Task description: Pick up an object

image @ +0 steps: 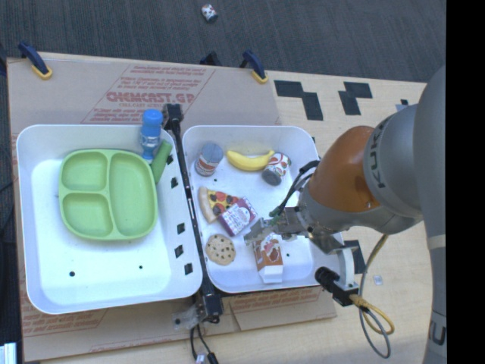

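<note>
The small brown-and-white carton (268,258) lies near the front edge of the right bin (303,136), and it looks like the thing being gone after, since the end effector (265,230) is poised right at its upper end. From where I stand I cannot tell whether its fingers are spread or closed, nor whether they have any hold on the carton; the wrist hides too much. The arm (356,180) leans in over the bin's right wall, which is probably why it goes for an item on this nearer side.

Just beside the carton, up and to the left, lies a red-and-white packet (236,218), touching a toy pizza slice (215,200). A cookie (220,249) sits near the front left corner, apart from the carton. Along the back are a small can (209,158), one banana (250,158) and a dark rounded object (276,170) I can't name. That makes seven loose things in this bin, one of each.

The left bin (45,279) holds one green divided plate (108,194), lying flat, and a blue-capped bottle (151,131) with a green item (160,161) wedged against the dividing wall. Both bins rest on a cardboard-covered surface (227,89), held by three clamps along its back edge.
</note>
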